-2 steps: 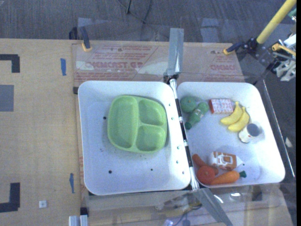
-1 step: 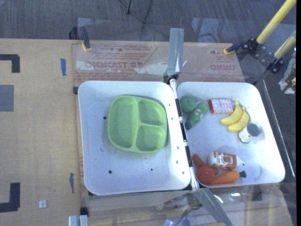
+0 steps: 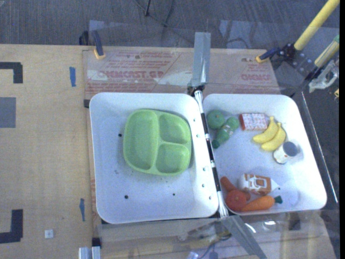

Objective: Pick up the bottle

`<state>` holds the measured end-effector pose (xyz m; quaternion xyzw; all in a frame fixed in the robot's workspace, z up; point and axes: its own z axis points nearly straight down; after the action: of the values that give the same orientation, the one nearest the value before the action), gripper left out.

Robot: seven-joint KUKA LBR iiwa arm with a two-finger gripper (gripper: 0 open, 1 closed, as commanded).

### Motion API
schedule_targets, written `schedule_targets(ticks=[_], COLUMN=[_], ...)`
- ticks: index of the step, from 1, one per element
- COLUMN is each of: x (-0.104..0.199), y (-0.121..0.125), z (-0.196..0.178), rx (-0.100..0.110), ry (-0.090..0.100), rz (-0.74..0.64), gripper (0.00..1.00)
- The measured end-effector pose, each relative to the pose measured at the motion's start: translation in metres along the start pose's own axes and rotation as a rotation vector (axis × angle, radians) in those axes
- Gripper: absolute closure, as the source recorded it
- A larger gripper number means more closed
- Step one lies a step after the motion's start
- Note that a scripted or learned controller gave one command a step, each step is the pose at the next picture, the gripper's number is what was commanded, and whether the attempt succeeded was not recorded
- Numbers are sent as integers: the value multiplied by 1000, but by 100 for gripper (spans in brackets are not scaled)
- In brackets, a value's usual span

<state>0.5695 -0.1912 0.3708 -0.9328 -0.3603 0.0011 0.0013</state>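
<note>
Spotted in the left bin (image 3: 102, 198): a green divided plate (image 3: 157, 142), three compartments, nothing in them. Packed into the right bin (image 3: 307, 123): green vegetables (image 3: 221, 125) hard against the left wall, a red-and-white box (image 3: 253, 121) beside them, bananas (image 3: 270, 135) next along. Found the bottle (image 3: 284, 152) just below the bananas, near the right wall, pale body, grey-blue top, touching nothing but perhaps the banana tip. Lower down, noted a white-and-orange carton (image 3: 257, 183), with a carrot (image 3: 260, 203) and a red tomato (image 3: 235, 199) crowded at the front edge. Underneath, made out a pale wooden bench (image 3: 43, 144) marked with black and blue tape, dark carpet beyond, a yellow pole (image 3: 322, 16) top right. Red lettering printed on the cardboard sheet (image 3: 140, 72) behind, too blurred to read. Could not tell how the jaws stood.
</note>
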Motion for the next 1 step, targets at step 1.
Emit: schedule_targets(ticks=[1], x=[3], y=[8], z=[116], rx=[2], ry=[0], rz=[448], gripper=[0])
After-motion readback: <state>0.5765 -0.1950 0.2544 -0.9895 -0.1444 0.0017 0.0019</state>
